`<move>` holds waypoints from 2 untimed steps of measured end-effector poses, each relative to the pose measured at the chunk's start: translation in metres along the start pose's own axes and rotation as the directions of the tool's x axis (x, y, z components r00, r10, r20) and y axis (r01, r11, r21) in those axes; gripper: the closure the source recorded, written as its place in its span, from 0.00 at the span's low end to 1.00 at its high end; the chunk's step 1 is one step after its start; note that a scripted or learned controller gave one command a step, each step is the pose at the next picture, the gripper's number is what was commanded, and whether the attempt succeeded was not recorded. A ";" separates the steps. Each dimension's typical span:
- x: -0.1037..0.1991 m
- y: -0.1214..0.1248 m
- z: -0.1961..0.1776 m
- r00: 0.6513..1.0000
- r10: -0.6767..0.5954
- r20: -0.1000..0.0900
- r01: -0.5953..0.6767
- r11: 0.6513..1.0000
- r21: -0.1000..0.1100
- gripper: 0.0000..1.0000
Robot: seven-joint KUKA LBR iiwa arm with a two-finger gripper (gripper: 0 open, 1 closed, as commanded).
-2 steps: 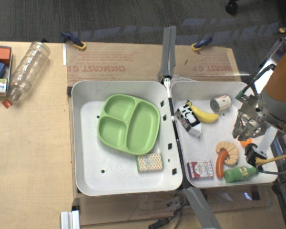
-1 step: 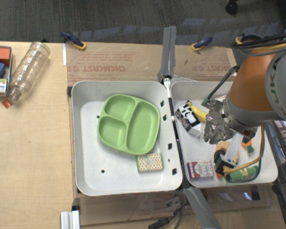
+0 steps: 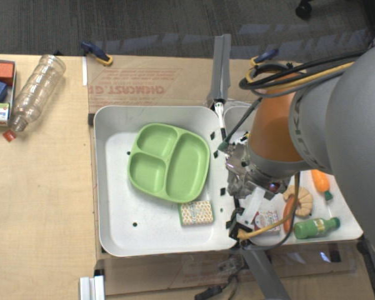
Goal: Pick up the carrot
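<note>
The carrot [image 3: 321, 181] is a small orange piece with a green stub, lying at the right side of the right bin [image 3: 353, 227]. The grey arm with its orange band covers most of that bin. My gripper [image 3: 242, 199] points down at the bin's left side, close to the wall between the two bins. It is well to the left of the carrot and apart from it. The wrist hides its tip.
Near the carrot lie a tan pastry [image 3: 304, 200], a thin orange-brown stick [image 3: 289, 215], a green bottle [image 3: 316, 228] and a red-and-white packet [image 3: 267, 219]. The left bin [image 3: 112, 186] holds a green divided plate [image 3: 169, 162] and a patterned square [image 3: 196, 213]. A clear bottle [image 3: 36, 91] lies on the bench.
</note>
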State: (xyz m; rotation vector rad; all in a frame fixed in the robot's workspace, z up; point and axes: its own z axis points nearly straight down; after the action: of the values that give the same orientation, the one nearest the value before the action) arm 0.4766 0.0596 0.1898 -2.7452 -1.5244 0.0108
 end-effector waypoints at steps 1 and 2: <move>-0.033 0.045 -0.110 1.000 -0.031 -0.001 0.031 1.000 -0.003 1.00; -0.015 0.010 -0.039 0.992 0.128 -0.001 -0.128 0.992 -0.001 1.00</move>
State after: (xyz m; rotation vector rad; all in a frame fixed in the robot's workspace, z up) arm 0.4772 0.0415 0.2285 -2.8380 -1.3457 0.0095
